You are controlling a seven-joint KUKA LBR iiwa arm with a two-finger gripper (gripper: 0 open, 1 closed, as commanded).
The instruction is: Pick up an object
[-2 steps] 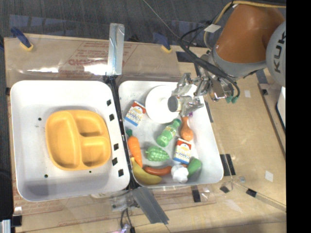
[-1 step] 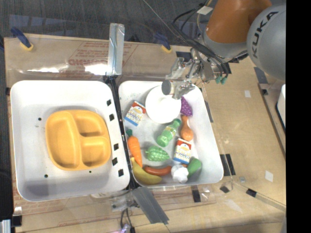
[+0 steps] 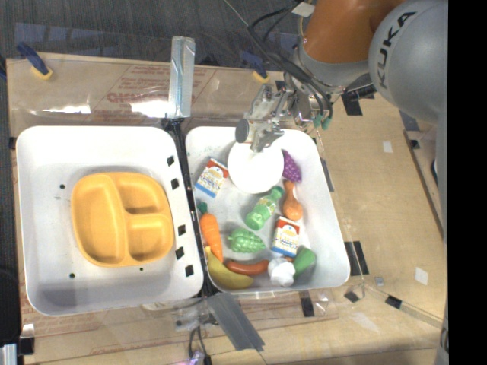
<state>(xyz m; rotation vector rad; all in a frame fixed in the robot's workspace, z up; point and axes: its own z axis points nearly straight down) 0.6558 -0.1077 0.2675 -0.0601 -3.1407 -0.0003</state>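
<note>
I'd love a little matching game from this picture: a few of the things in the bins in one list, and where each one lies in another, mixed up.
Things:
1. yellow tray
2. banana
3. white plate
4. purple grapes

Places:
A. front edge of the right bin
B. just under the pincer, back of the right bin
C. left bin
D. right of the plate, touching its rim

Pairs: 1-C, 2-A, 3-B, 4-D

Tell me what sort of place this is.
Probably a robotics lab test bench, not a kitchen: a KUKA arm reaches over two taped-down white bins, one full of toy food like a plastic banana, the other holding a yellow tray.
</note>
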